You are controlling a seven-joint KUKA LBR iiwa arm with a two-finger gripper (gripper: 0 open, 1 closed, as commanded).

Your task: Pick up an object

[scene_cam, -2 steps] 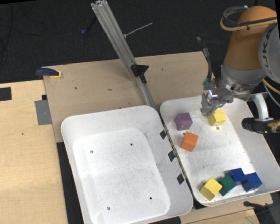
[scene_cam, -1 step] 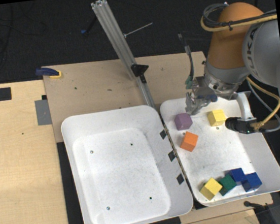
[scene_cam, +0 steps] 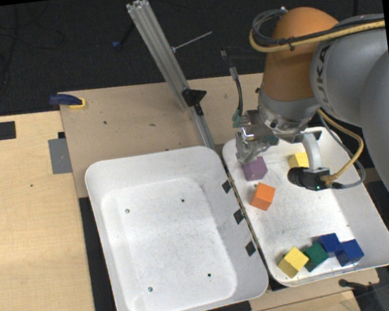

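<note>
No readable text, labels, brands or numbers, not on the bins, blocks, bench or arm

Slanted aluminium rail (scene_cam: 169, 69) behind white bins (scene_cam: 166, 237)

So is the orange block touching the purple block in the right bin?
Apart. The camera view shows bare white bin floor between the orange block and the purple block.
</note>
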